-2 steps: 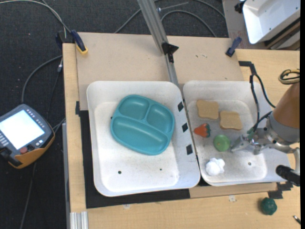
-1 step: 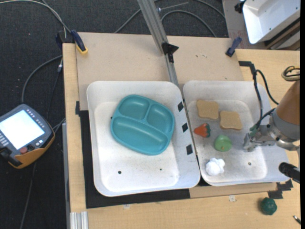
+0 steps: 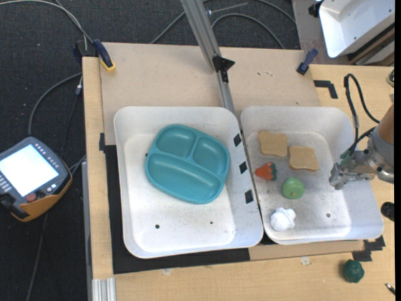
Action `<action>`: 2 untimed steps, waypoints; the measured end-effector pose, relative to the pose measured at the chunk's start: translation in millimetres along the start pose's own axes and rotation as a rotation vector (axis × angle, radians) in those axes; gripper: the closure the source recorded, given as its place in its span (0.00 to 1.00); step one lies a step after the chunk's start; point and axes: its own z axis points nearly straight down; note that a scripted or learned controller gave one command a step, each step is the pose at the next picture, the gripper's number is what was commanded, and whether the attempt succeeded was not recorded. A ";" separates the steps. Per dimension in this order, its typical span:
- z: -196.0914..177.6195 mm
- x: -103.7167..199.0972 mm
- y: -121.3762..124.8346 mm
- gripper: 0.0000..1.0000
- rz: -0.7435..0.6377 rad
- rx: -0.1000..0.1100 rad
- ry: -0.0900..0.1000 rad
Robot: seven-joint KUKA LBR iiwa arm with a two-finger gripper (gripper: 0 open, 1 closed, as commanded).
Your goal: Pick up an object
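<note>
At the right edge of the frame the gripper (image 3: 339,175) hangs low over the right bin (image 3: 338,121); I cannot tell its state. Two bread slices (image 3: 273,143), a strawberry (image 3: 266,172), a green apple (image 3: 292,188) and a white lump (image 3: 282,219) lie left of it. A teal plate (image 3: 187,163) fills the left bin (image 3: 125,168).

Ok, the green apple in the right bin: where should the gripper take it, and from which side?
Probably from straight above, fingers across the apple's round middle. It sits free on the bin floor, apart from the strawberry and the toast, so there looks to be room on either side. The gripper is off to its right.
</note>
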 end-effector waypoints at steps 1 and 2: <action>-55.9 -8.9 8.2 1.00 0.001 0.000 -0.001; -110.1 -9.5 10.0 1.00 0.000 0.000 -0.001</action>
